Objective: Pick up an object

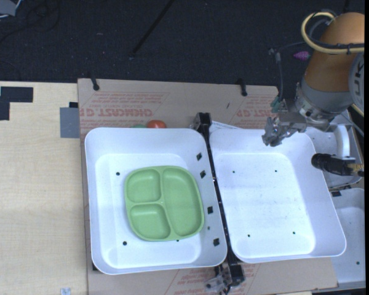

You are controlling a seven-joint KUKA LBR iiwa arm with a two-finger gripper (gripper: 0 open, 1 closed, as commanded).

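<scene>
A light green plate with three compartments lies flat in the middle of the left bin. My gripper hangs over the far right corner of the right bin, well away from the plate. Nothing shows between its fingers. A small red and green object peeks out just behind the far wall of the left bin.
The two white bins sit side by side on a cardboard sheet, joined by a black divider with clips. A pale wooden bench top stretches to the left.
</scene>
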